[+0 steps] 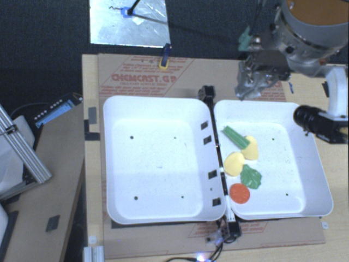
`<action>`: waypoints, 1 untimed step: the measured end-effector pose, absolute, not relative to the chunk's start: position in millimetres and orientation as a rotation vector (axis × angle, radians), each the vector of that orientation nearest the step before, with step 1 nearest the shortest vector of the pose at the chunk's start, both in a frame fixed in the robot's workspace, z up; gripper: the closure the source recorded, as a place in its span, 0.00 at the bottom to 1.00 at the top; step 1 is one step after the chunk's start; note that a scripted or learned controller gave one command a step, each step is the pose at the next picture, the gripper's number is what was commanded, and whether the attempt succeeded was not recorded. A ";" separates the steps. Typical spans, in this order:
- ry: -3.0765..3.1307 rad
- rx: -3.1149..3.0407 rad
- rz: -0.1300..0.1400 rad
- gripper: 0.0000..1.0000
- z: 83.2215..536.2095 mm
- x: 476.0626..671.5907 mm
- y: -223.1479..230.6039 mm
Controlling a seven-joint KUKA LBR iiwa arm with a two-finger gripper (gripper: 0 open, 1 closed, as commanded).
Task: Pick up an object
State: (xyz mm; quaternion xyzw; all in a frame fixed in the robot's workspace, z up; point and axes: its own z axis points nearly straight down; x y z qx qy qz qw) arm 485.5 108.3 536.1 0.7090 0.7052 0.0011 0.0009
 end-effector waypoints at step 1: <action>2.241 2.205 0.004 1.00 534.0 484.6 241.6</action>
